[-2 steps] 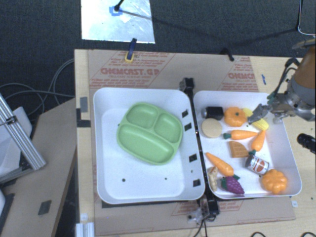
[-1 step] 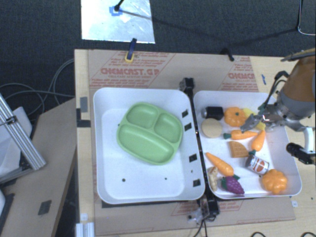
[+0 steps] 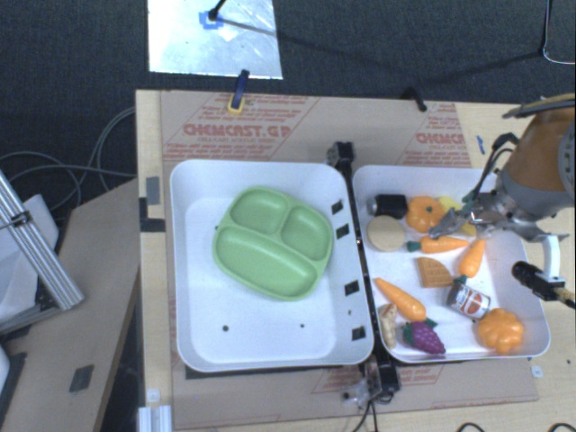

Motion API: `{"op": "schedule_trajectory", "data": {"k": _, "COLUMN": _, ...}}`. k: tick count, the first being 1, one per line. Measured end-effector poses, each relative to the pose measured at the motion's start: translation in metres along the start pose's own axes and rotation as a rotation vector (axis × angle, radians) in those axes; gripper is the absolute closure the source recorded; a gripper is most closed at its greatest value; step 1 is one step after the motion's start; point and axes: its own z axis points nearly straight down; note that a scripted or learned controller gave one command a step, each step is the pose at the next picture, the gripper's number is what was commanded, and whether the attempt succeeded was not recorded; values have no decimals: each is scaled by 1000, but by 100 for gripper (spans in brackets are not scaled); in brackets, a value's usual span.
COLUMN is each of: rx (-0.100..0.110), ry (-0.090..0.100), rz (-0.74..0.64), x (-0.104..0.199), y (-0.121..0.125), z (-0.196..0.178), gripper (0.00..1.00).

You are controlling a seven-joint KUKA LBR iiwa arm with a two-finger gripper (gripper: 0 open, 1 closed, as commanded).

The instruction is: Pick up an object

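You see the gripper (image 3: 447, 227) low over the right bin (image 3: 538, 338), at its upper middle, and you cannot tell whether the jaws are released or clenched. Below its tip lie an orange carrot (image 3: 438, 245) and, just right, a second carrot (image 3: 472, 258). A small pumpkin (image 3: 423, 212) sits just left of the tip. The left bin (image 3: 193, 331) carries a green divided plate (image 3: 273, 240). Both bins rest on the bench (image 3: 270, 124).
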Motion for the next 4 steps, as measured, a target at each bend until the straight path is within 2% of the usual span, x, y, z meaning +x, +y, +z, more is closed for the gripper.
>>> {"op": "schedule_trajectory", "data": {"k": 1, "rx": -3, "ry": 2, "rz": -1, "x": 1, "y": 1, "z": -10, "gripper": 100}}
{"op": "schedule_trajectory", "data": {"k": 2, "rx": 12, "ry": 1, "rz": -2, "x": -2, "y": 9, "z": -74, "gripper": 100}}
{"op": "schedule_trajectory", "data": {"k": 3, "rx": 13, "ry": 2, "rz": -3, "x": -3, "y": 12, "z": -125, "gripper": 100}}
{"op": "schedule_trajectory", "data": {"k": 4, "rx": 20, "ry": 6, "rz": -6, "x": 60, "y": 1, "z": -121, "gripper": 100}}
